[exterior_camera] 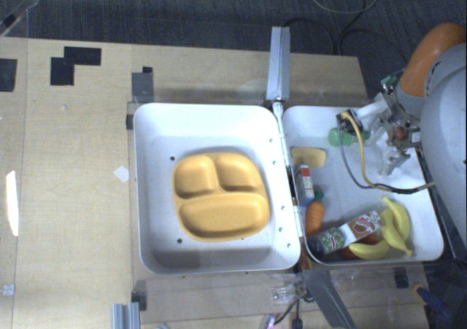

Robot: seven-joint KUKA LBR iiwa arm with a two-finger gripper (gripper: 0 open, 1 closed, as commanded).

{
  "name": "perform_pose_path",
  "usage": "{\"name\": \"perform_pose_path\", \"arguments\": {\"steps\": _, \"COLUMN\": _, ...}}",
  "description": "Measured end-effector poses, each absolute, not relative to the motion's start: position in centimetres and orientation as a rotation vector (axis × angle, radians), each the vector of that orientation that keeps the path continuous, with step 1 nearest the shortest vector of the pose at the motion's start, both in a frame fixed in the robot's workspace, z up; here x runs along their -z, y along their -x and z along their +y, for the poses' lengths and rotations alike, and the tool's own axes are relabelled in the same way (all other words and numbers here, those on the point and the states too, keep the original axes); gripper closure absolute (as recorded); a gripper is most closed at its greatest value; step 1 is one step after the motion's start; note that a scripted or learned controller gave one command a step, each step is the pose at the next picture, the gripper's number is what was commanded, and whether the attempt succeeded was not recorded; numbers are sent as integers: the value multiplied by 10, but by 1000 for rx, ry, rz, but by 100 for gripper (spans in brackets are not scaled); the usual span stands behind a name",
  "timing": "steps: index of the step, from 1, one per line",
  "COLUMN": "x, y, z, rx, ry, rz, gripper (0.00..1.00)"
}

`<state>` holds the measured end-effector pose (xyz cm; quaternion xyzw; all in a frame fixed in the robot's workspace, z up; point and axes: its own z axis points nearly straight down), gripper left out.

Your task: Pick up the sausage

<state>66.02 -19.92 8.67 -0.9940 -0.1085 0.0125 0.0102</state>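
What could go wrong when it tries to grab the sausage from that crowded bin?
The reddish piece that seems to be the sausage lies tight between the bananas and a green bottle, so the gripper may catch a neighbour instead. It also sits near the right bin at its front wall, which could block the approach.

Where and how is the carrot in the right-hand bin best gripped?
Probably at its far half, from straight above. The carrot lies lengthwise along the bin's dividing wall. Its near end is crowded by the green-and-red packet, so close across its width higher up. Room at the wall looks tight.
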Motion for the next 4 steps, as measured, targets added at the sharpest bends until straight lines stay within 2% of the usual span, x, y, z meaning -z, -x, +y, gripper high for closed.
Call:
{"name": "perform_pose_path", "arguments": {"steps": 1, "x": -87, "y": -659, "z": -199, "rx": -33, "ry": 3105, "rz": -333, "gripper": 0}}
{"name": "perform_pose_path", "arguments": {"steps": 2, "x": -87, "y": -661, "z": -199, "rx": -41, "ry": 3104, "rz": -332, "gripper": 0}}
{"name": "perform_pose_path", "arguments": {"steps": 4, "x": -87, "y": -660, "z": -199, "rx": -39, "ry": 3104, "rz": -334, "gripper": 0}}
